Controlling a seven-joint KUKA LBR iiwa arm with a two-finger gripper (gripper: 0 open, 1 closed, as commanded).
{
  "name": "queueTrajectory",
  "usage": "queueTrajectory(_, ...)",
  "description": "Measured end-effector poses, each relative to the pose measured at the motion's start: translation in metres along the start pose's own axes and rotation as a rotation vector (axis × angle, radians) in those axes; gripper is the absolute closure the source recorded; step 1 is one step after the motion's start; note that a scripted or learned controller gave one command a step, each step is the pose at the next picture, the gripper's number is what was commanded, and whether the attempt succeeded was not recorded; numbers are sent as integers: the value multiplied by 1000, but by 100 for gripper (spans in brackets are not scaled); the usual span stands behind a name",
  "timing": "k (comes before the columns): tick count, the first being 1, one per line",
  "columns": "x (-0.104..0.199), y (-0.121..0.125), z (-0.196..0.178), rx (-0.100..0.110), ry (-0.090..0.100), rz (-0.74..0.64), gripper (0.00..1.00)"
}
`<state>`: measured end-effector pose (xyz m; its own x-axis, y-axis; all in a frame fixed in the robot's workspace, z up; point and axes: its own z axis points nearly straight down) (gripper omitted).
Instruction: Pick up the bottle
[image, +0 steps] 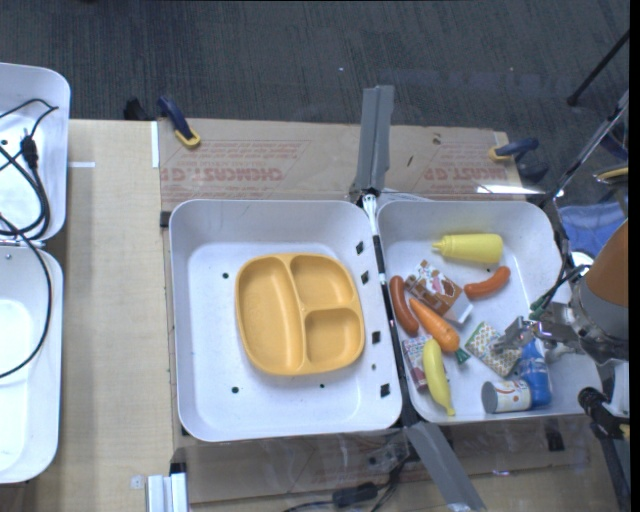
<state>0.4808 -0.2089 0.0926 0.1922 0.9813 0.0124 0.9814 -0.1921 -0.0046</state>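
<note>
The bottle (467, 247), yellow w/ a nozzle pointing left, lies on its side in the far part of the right bin (540, 225), just above a sausage (487, 283). The end effector (522, 335) sits low at the right bin's near-right area, over a patterned packet (490, 342) and close to a blue item (535, 375) and a white can (506, 396); can't tell if its fingers are spread or closed, too much clutter around them.

Judgement: it's well apart from the bottle, so the reach isn't done yet. To do it well: go up & toward the far wall, approach across the bottle's short axis at mid-body, not the nozzle end, and stay clear of the sausage so it doesn't get dragged. Round plastic may roll if nudged.

Left bin (190, 300) holds a yellow divided tray (300, 311). Both bins rest on a cardboard-covered tabletop (250, 160) w/ clamps at the back; dark carpet beyond.
</note>
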Motion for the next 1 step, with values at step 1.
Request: queueTrajectory(1,0,2,-8,-3,-1,1,100)
